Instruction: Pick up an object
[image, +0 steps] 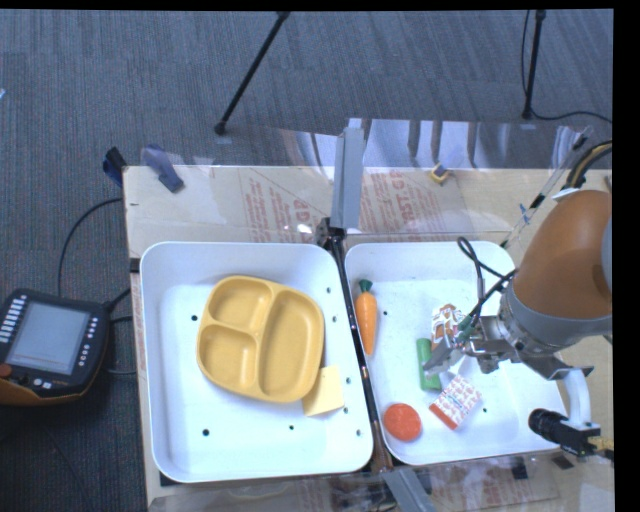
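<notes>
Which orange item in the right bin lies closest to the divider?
The carrot, lying lengthwise right beside the divider; the round orange disc sits lower, nearer the bin's front edge.

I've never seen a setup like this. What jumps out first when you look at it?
The big yellow divided plate fills much of the left bin, with a pale yellow wedge at its lower right edge. In the right bin, the grey arm with its orange band reaches in from the right, its tool low over a green object, with a toy carrot and a red disc nearby.
</notes>
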